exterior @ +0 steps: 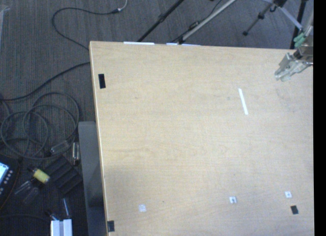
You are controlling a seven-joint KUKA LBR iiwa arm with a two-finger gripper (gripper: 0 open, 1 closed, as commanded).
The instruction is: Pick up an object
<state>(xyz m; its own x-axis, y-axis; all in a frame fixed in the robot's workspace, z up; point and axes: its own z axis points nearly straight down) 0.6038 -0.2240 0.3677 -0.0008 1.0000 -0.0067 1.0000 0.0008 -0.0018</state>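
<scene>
Object: a thin white stick (243, 101), lying flat on the wooden desk (178, 143), right of centre. Gripper (286, 70) at upper right edge, well apart from it; finger state cannot be told. Pickup not yet begun.

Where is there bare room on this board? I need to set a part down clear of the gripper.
The wooden board is bare from the black tab at its left edge across to the white strip. Small markers dot the lower right. Crowding is at the upper right corner, where the gripper hangs.
</scene>
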